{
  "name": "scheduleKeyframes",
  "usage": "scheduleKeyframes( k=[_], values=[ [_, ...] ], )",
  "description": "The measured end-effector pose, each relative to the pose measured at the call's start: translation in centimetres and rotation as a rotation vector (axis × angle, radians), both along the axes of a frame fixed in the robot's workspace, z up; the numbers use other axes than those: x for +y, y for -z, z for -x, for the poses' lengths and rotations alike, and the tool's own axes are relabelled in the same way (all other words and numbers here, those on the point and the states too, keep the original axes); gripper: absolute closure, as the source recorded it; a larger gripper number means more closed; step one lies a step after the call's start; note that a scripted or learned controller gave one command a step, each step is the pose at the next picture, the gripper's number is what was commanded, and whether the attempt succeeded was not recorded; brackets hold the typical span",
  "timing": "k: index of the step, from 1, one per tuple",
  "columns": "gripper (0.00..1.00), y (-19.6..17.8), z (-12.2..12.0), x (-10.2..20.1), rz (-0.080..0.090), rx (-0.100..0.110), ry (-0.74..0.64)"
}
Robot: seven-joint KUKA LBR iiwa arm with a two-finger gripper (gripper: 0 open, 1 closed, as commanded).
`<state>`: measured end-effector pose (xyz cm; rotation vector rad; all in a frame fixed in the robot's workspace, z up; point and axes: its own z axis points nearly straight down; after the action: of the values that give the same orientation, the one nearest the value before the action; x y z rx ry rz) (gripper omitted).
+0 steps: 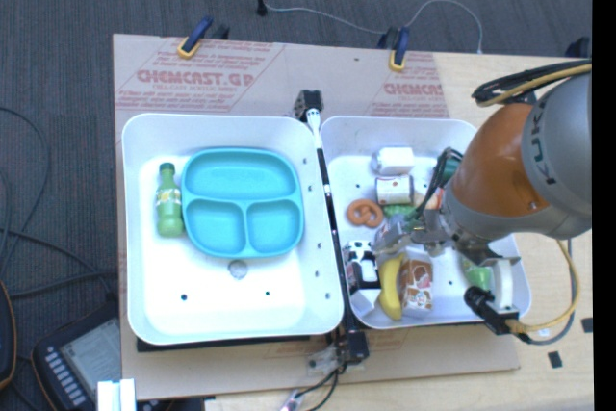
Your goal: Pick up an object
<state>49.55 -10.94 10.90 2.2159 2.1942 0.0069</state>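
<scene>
Bench bears two bins; gripper (409, 234) hovers over the right bin (339, 207), grip state indeterminable. Descend vertically toward banana (389, 286) at 6 o'clock, clearing pretzel (365, 213).

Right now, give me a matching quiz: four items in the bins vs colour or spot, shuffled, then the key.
Items:
1. bottle
2. divided plate
3. banana
4. pretzel

Descriptions:
A. yellow, near front edge of right bin
B. green, left side of left bin
C. orange-brown, right bin beside the divider
D. light blue, middle of left bin

Pairs: 1-B, 2-D, 3-A, 4-C
</scene>
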Motion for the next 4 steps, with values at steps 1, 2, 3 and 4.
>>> scheduleKeyframes(
  k=[1,2,3,4],
  values=[
    [0.00,0.34,0.09,-0.20,0.004,-0.007,0.003],
    [0.00,0.41,0.10,-0.19,0.005,-0.008,0.004],
    [0.00,0.43,0.10,-0.19,0.005,-0.009,0.004],
    [0.00,0.44,0.10,-0.18,0.005,-0.009,0.004]
  ],
)
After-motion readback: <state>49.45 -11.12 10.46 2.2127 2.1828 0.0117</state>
